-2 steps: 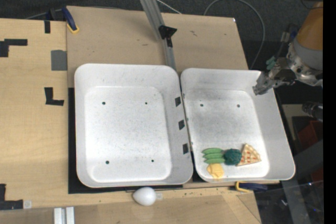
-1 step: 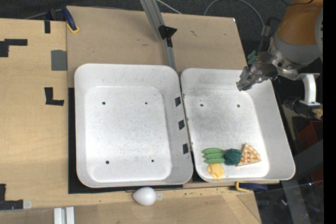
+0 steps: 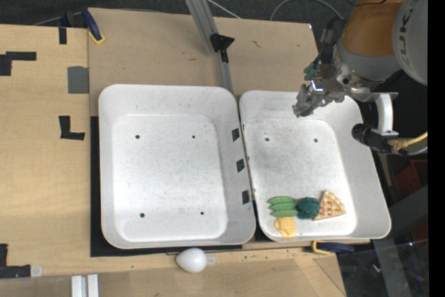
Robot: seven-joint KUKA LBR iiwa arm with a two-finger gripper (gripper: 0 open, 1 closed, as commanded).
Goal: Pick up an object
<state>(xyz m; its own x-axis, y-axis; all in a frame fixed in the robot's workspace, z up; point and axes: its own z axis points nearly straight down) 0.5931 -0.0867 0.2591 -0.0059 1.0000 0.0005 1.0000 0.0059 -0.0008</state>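
So far nothing is picked: the claw [image 3: 304,108], whose state I cannot tell, hangs over the right bin [image 3: 361,149], well apart from the toy food [image 3: 306,207].

R bin [image 3: 361,149]: floor open from centre up to 12 o'clock. Obstacles bunched at its 6 o'clock: green pods [image 3: 281,204], dark green lump [image 3: 306,206], pizza slice [image 3: 330,206], yellow piece [image 3: 285,225], all touching or just beside each other. L bin [image 3: 111,149]: floor open throughout. Slanted metal rail [image 3: 198,7] crosses above at 12 o'clock, btw bins.
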